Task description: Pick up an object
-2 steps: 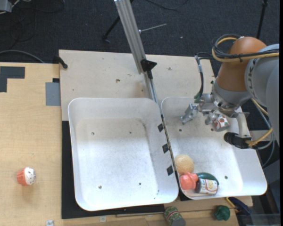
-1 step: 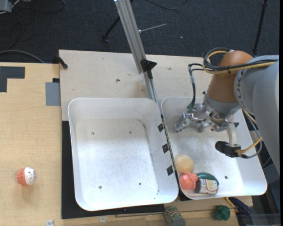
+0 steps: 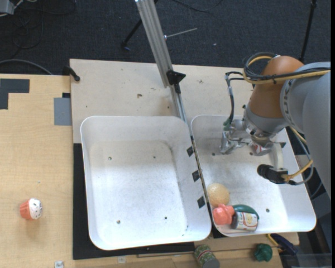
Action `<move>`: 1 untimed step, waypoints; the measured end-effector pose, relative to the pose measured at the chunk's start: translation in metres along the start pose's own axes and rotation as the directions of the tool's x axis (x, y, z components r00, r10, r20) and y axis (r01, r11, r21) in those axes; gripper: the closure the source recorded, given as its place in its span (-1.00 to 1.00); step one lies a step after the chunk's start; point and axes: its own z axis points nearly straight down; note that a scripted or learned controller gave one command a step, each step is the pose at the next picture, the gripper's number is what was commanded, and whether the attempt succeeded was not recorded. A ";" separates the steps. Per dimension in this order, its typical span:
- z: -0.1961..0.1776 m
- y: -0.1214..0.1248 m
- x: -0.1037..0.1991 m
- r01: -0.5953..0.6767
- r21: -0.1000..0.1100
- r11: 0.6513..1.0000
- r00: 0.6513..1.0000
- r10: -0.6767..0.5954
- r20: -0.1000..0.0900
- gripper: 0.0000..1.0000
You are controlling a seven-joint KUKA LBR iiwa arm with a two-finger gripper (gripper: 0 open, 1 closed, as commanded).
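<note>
Three things crowd the right white bin's point(image 3: 301, 219) near edge: a tan round ball point(image 3: 218, 194), a red-capped small bottle point(image 3: 224, 214) and a dark green labelled jar point(image 3: 245, 218), mutually touching. Well above them the gripper point(image 3: 230, 144) hovers over bare floor, wrist bent downward, grip state indiscernible.

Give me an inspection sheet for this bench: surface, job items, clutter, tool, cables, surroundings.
Surface: two white bins side by side, left bin and right bin, on a pale board.
Job's things: tan ball, red piece and green-capped bottle clustered at the right bin's near edge.
Clutter: red-and-white toy on the wooden bench; two dark green items below the bins.
Tool: the tool hangs over the right bin's far half, apart from the cluster; finger state unclear.
Cables: yellow and black cable loops on the arm's wrist.
Surroundings: slanted aluminium rail; dark carpet.
</note>
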 end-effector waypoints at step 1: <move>-0.046 0.008 0.000 0.003 -0.007 1.000 1.000 -0.003 0.001 1.00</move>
